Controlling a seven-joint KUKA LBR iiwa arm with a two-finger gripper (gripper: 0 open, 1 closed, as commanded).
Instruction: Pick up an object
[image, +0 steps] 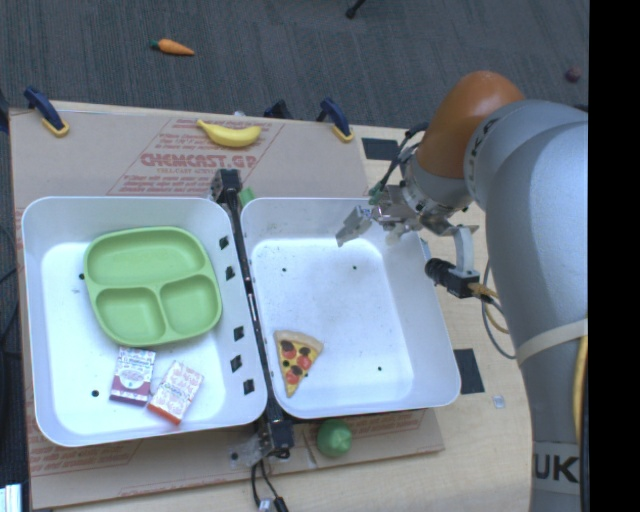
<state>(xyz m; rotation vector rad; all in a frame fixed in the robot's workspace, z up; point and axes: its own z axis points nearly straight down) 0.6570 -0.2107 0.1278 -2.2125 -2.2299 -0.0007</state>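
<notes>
A pizza slice (296, 358) lies near the front left of the right bin (420, 330). In the left bin (40, 300) sit a green divided plate (152, 282) and two small snack packets (133, 375) (177, 390) near its front. My gripper (354, 226) hangs over the back edge of the right bin, well behind the pizza slice and apart from it. Nothing shows in the gripper.
A toy banana (230, 131) rests on the cardboard behind the bins. A green ball (335, 437) sits just outside the right bin's front rim. A black divider (243, 290) runs between the bins. Blue clamps (46, 110) hold the board. A carrot (175, 46) lies on the floor.
</notes>
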